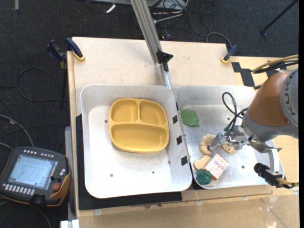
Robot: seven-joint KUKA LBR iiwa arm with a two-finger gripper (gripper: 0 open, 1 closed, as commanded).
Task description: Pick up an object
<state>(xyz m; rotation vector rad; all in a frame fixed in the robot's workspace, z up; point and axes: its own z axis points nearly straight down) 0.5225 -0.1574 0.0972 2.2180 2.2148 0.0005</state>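
Currently: gripper (227, 140) low in right bin (209, 95), lower right of frame, finger spread unreadable, among 5 small items near beige curled piece (207, 143); advisable: centre over 1 item, descend straight, close gently.

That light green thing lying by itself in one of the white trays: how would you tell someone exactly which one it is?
Look at the right-hand white bin, the one the grey and orange arm reaches into. The light green piece lies near its upper left part, close to the wall shared with the bin that holds the yellow divided plate. It sits apart from the cluster lower down, and is paler and flatter than the dark green lump at the bin's bottom edge.
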